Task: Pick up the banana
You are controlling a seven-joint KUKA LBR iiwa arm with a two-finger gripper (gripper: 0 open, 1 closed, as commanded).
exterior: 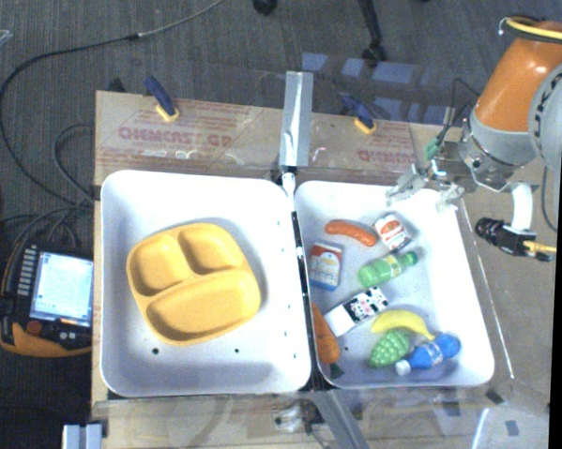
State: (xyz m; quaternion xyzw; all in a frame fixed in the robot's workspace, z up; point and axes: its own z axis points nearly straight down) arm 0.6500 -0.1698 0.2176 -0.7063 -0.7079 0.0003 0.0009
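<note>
Camera view shows us the banana (pixel 401 321) in the right bin (pixel 479 304), near its front edge; it lies curved, touching the green corn (pixel 388 348) just below it and close to the blue bottle (pixel 431 352) on its right, with a black-and-white carton (pixel 355 308) just to its left; the gripper (pixel 424 182) hangs over the bin's far rim, well apart from the fruit, and its fingers look spread, holding nothing; the left bin (pixel 109 285) bears a yellow tray (pixel 195 281), which plays no part here. We judge the step in hand to be the approach: we need to carry the gripper forward across the bin, past the sausage (pixel 352 233), the small can (pixel 392 230) and the green bottle (pixel 388 269), then descend over the banana's middle; we would turn the wrist so the fingers close across the narrow width, not along the curve; the crowding is the risk, since a finger may land on the corn or the blue bottle, so we would favour the upper, freer side and come straight down.
</note>
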